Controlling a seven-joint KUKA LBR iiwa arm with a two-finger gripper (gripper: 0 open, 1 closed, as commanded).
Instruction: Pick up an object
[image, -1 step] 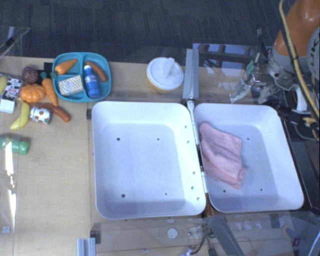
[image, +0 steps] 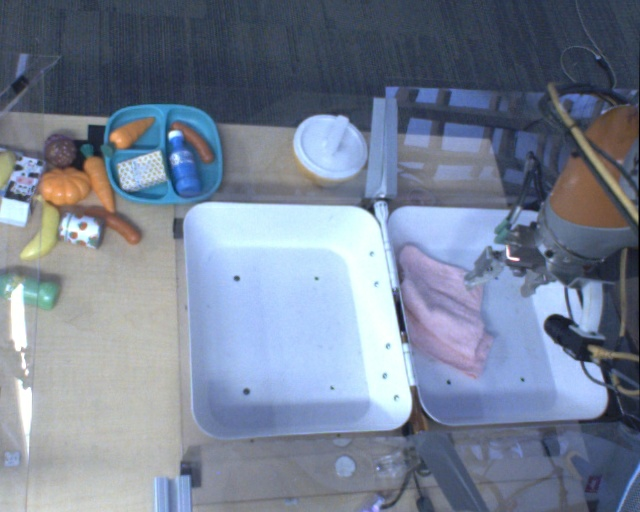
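Observation:
A pink folded cloth lies in the right bin, along its left wall. My gripper hangs over the right bin, just right of the cloth's upper end, with its fingers spread apart and nothing between them. The grey arm with its orange band reaches in from the right.
The left bin sits beside the right one. Left of it on the bench are a teal divided plate of toy food, a toy banana, a small can and a green item. A white lidded cup stands behind the bins.

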